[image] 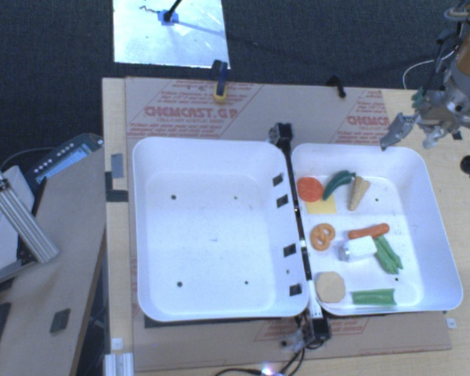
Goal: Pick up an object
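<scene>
My gripper (413, 132) hangs open and empty, I think, above the right bin's (442, 241) far rim; the carrot (369, 231) lies roughly left-right.

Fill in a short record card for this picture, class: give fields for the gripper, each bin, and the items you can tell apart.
gripper: open, above the far right corner of the right bin, holding nothing
right bin: holds all the toy food
left bin: bare white floor
red items: tomato, carrot
green items: pepper, bean pod
others: yellow cheese slice, pretzel, round biscuit
</scene>
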Available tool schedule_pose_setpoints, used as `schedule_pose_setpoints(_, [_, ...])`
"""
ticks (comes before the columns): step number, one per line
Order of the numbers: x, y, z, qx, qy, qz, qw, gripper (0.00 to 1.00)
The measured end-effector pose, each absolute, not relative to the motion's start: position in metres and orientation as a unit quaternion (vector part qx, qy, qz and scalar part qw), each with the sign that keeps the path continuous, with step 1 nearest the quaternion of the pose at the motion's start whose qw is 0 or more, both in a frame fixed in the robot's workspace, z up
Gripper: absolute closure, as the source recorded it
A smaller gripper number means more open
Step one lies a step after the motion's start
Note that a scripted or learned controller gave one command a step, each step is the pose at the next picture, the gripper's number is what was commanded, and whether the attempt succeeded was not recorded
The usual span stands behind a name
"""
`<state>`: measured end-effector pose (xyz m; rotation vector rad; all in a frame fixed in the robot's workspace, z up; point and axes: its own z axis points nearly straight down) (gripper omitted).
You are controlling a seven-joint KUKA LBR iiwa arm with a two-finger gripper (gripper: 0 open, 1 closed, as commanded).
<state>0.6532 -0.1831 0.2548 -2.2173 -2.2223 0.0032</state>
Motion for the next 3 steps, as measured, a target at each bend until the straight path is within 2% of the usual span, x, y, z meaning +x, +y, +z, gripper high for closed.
schedule_pose_setpoints(1, [0.667,-0.136,0.093,-0.706,-0.708,0.0002,0.001,0.00])
schedule_pose_setpoints(2, [0.640,-0.082,0.082,-0.704,-0.710,-0.0004,0.000,0.00])
schedule_pose_setpoints(3, [0.639,-0.086,0.088,-0.706,-0.708,0.0013,0.002,1.00])
